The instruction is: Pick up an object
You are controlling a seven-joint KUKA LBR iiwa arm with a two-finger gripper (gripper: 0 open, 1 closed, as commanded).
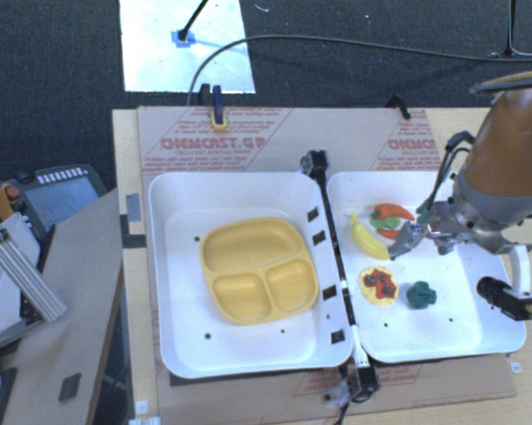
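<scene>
Down at the near edge, the bench [257, 401] showed its brown board under the two bins. In the left bin [177, 282] a yellow tray [255, 269] with three compartments lay flat, a touch right of centre. Across the black divider, the right bin [447, 331] carried the toys: nearest, a green broccoli [420, 294], and just left of it a round pizza [378, 284] with red and dark toppings, the two close but apart. Beyond the pizza lay a banana [367, 236], angled, its lower end near the pizza's rim. Farther back sat a carrot [390, 214], orange-red with a green bit, right beside the banana's upper end. And there was the gripper [405, 242], reaching in from the right, low over the bin between carrot and pizza, its tip just beside the banana. Whether its fingers stood wide or narrow, I could not tell; nothing was seen between them.
</scene>
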